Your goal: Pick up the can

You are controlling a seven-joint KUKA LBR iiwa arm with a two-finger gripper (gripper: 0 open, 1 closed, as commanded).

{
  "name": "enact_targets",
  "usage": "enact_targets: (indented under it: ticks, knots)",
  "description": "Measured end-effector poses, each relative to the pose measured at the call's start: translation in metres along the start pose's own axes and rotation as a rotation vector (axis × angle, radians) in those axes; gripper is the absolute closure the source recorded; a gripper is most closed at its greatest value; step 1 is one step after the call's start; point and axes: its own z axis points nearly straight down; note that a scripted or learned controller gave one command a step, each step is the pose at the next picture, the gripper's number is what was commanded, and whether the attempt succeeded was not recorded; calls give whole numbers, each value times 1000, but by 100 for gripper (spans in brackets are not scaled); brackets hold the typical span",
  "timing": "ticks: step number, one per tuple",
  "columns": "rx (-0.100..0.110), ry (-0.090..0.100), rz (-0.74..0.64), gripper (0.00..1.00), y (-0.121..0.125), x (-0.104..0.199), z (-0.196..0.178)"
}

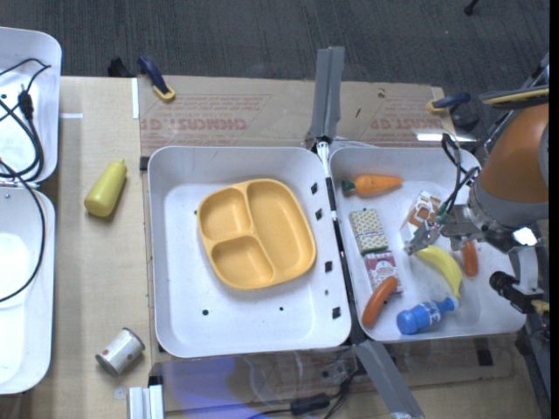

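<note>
Two white bins side by side on counter [96,269]. Can [120,351] lying tipped on counter, left of left bin [166,260], well apart from claw [434,232]. Claw low in right bin [489,321], just above banana [442,267]; opening cannot be told. Yellow divided plate [256,232] in left bin.

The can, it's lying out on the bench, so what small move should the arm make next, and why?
Probably lift out of the right bin and begin travelling left. The gripper sits low among the banana and packets there, while the can lies on its side on the bench beyond the left bin, near its front corner.
</note>
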Motion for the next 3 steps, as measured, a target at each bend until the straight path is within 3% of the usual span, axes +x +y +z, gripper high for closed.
enact_targets:
  ticks: [1, 2, 3]
  knots:
    - [-1, -1, 102, 0, 92, -30, 13]
    - [46, 23, 124, 0, 111, -44, 16]
    - [35, 9, 123, 100, 111, -48, 12]
